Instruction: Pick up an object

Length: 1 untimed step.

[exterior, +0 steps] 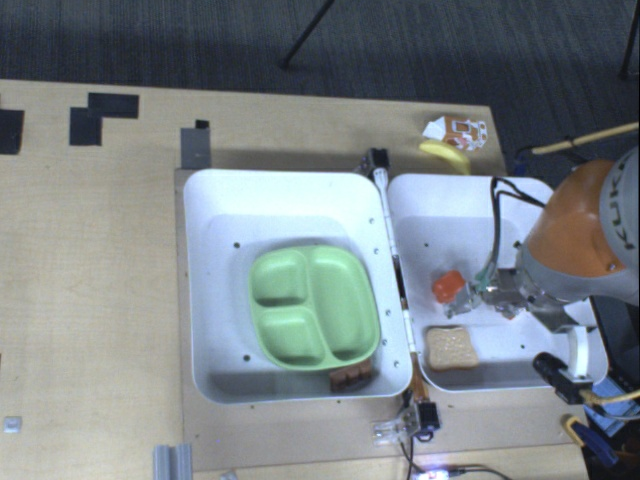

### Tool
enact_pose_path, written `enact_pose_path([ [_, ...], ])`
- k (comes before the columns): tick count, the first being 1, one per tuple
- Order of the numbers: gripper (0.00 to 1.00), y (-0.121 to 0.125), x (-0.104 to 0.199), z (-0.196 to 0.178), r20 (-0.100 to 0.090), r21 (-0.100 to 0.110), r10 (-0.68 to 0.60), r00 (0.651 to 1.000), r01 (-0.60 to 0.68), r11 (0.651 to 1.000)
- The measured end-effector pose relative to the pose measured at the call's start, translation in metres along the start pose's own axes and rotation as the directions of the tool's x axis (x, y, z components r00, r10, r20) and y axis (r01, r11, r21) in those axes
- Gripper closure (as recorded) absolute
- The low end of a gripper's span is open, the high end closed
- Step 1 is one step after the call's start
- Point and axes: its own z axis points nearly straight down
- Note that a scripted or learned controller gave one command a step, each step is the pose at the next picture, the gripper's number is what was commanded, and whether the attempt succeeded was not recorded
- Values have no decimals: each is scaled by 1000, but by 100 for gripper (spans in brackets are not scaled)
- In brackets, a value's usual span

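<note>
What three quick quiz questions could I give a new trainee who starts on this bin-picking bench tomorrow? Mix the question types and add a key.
1. True or false: the green divided tray lies in the right bin.
2. Which thing lies nearest the gripper? A) the orange object B) the brown object C) the yellow object
3. Fill in: the tan sponge-like block lies in the ____ bin.

Key: 1 false, it lies in the left bin; 2 A; 3 right.
</note>
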Motion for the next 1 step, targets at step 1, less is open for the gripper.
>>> enact_pose_path([
  [1, 0, -11, 26, 21, 3, 5, 5, 1000, -5, 1000],
])
